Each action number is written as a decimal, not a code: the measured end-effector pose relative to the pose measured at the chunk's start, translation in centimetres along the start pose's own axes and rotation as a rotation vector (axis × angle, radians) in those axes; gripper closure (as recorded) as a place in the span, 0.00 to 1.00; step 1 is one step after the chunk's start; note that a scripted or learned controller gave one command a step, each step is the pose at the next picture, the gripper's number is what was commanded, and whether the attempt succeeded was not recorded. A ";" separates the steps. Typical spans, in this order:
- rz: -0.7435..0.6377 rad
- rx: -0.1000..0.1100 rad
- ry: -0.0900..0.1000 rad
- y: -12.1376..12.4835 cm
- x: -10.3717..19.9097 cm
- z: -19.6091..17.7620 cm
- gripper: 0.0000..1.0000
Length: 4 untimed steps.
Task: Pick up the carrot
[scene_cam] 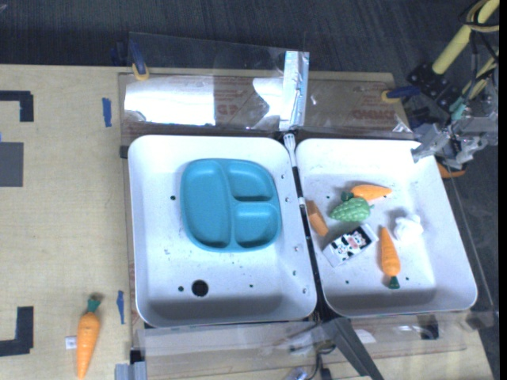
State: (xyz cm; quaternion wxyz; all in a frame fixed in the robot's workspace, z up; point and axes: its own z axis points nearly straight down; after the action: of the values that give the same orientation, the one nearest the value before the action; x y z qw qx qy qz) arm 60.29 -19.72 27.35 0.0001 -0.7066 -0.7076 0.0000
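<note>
The orange, green-topped carrot (388, 256) is lying in the right white bin (455, 287), well apart from the metal gripper (459, 137) hovering at the far corner. Its grip state is impossible to tell.

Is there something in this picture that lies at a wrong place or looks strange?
Yes. One carrot lies outside both bins, on the bench at the lower left, beside the left bin. The other carrots are in the right bin. The left bin holds a blue divided tray.
</note>
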 end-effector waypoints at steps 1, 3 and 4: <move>0.000 0.000 0.000 0.0 0.0 0.0 0.00; 0.038 -0.003 0.000 -9.9 3.2 18.7 0.00; 0.115 -0.006 -0.001 -4.8 4.6 18.7 0.00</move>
State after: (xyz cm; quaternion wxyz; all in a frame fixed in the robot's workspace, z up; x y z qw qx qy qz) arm 55.47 -15.11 8.66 -0.0026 -0.7461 -0.6659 -0.0017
